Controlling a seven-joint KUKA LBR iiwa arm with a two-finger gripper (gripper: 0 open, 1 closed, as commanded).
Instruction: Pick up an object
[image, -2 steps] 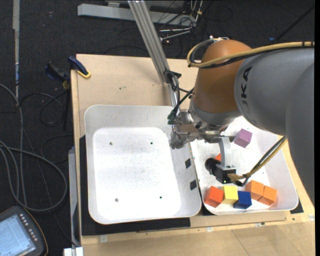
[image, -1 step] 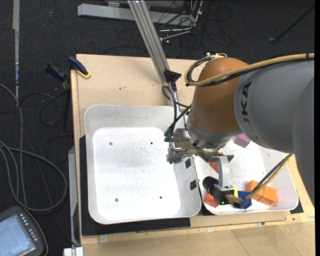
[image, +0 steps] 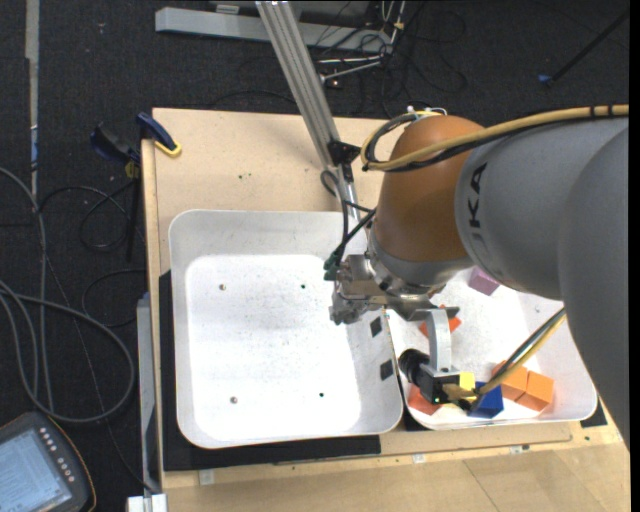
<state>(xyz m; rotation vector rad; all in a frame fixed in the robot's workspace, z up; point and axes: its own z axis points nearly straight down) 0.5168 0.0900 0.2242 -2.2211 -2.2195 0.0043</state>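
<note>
My gripper (image: 352, 300) hangs below the big orange-banded wrist, over the wall between the two bins, and the arm hides most of it. Several small things lie in the right bin (image: 570, 410). An orange block (image: 527, 388) sits near the bin's front right. A blue block (image: 489, 401) is just left of the orange one, and a red piece (image: 424, 402) lies at the front left corner. A purple block (image: 483, 283) peeks out from under the arm further back. I see nothing between the gripper's tips.
The left bin (image: 200, 240) is a white tray with a speckled floor. The arm covers most of the right bin. A metal pole (image: 305, 90) slants down from the top of the bench. A blue and yellow clamp (image: 150, 135) sits at the bench's back left corner.
</note>
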